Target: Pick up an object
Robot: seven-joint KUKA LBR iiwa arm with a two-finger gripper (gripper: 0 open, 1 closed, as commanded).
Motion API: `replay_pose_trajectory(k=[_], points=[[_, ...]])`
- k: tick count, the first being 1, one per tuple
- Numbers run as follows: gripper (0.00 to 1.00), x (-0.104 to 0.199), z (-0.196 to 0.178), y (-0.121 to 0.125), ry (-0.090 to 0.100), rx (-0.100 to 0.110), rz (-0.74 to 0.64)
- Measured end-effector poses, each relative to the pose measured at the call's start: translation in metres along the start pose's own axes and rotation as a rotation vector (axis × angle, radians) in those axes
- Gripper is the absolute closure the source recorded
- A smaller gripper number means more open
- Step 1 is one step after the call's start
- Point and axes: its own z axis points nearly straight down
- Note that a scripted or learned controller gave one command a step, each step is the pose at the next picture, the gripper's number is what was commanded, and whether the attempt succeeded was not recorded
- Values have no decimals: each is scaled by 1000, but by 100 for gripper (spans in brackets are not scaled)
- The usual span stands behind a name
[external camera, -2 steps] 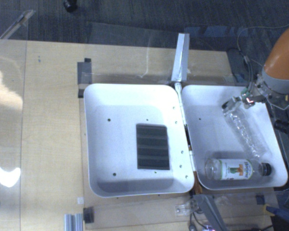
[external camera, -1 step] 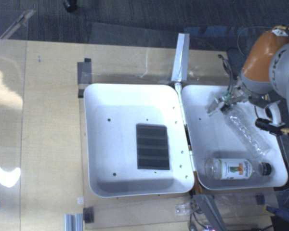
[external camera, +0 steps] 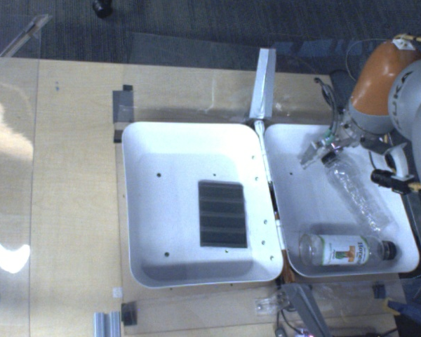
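A crumpled clear plastic bottle (external camera: 356, 194) lies diagonally in the right bin (external camera: 295, 195), its dark cap pointing up-left. My gripper (external camera: 321, 149) is low at the bin's far side, right at that cap end and touching or nearly touching it. A clear bottle with a white and orange label (external camera: 344, 250) lies on its side along the right bin's near wall, cap to the right. A dark ridged rectangular block (external camera: 222, 214) lies flat in the middle of the left bin (external camera: 189, 130).
The arm's orange band (external camera: 379, 76) and grey wrist hang over the right bin's far right corner. A grey metal post (external camera: 264, 83) stands behind the divide between the bins. A transparent panel (external camera: 14, 153) covers the bench at the left.
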Motion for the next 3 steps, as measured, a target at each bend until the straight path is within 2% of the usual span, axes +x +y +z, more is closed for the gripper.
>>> replay_pose_trajectory(k=[2, 3], points=[[0, 0, 0, 0, 0, 0, 0], [100, 0, -15, 6, -10, -21, -5]])
